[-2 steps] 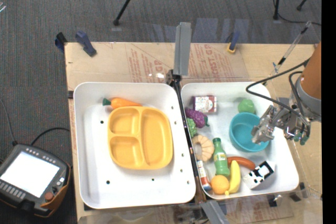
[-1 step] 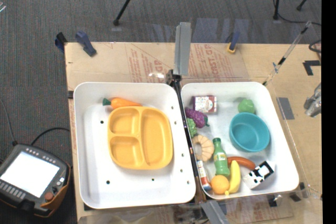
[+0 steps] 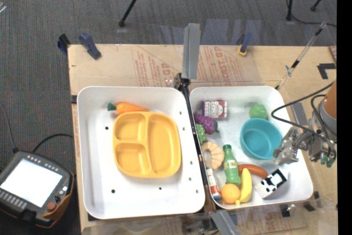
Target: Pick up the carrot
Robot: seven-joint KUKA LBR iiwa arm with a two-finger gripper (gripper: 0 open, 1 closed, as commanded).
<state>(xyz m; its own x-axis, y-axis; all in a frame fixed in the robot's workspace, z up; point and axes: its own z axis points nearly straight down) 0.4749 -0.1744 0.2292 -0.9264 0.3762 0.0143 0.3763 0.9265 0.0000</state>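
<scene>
The carrot (image 3: 131,108), orange with a green top, lies in the left bin (image 3: 93,173) near its far wall. It rests just beyond the yellow divided plate (image 3: 147,144), touching or nearly touching the plate's far rim. My gripper (image 3: 289,150) hangs at the right side of the right bin (image 3: 305,187), beside the teal bowl (image 3: 260,137) and far from the carrot. Nothing is visibly held in it.
The right bin holds a maroon can (image 3: 214,109), purple grapes (image 3: 204,121), a green fruit (image 3: 258,111), a green bottle (image 3: 231,165), a banana (image 3: 246,184), an orange (image 3: 231,193), a red sausage (image 3: 254,169) and a black-and-white block (image 3: 272,183). A tablet (image 3: 33,184) lies on the floor at left.
</scene>
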